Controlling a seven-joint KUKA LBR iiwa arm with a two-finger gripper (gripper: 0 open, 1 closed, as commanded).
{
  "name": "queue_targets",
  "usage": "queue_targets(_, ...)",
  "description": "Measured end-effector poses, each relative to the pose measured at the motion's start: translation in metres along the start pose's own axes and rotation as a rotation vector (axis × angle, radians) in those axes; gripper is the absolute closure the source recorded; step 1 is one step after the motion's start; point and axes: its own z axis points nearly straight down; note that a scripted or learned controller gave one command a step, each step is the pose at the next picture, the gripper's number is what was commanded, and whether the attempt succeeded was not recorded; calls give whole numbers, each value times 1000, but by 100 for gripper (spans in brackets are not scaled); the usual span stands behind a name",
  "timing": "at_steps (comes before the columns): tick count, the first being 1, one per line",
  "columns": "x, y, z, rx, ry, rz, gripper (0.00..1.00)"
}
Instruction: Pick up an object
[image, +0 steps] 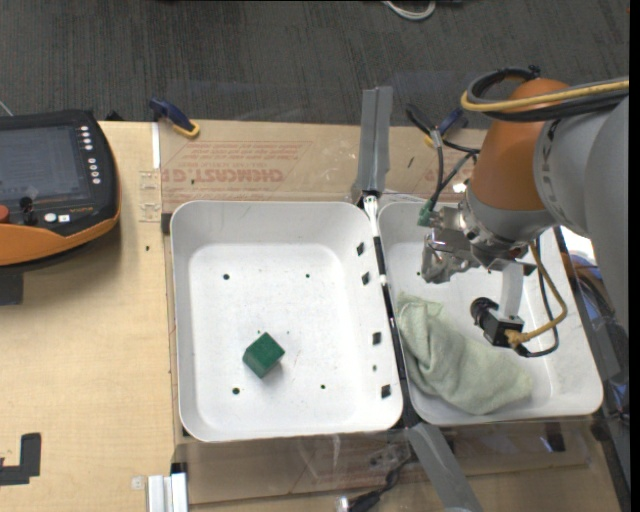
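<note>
Gripper (440, 262), jaw state not discernible, held at twelve o'clock of the cloth (455, 355); limp fabric may be missed.

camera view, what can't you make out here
- Gripper: seen from above over the right bin; the wrist hides its fingers, so open or shut cannot be told.
- Cloth: bunched up; whatever lies under its folds is hidden.
- Arm: cut off by the right edge.
- Pendant: cut off by the left edge; screen text too small.
- Green cube in the left bin: its underside is hidden.
</note>
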Motion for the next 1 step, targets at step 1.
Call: queue_targets(1,41,86,-38,-1,-1,-34,100)
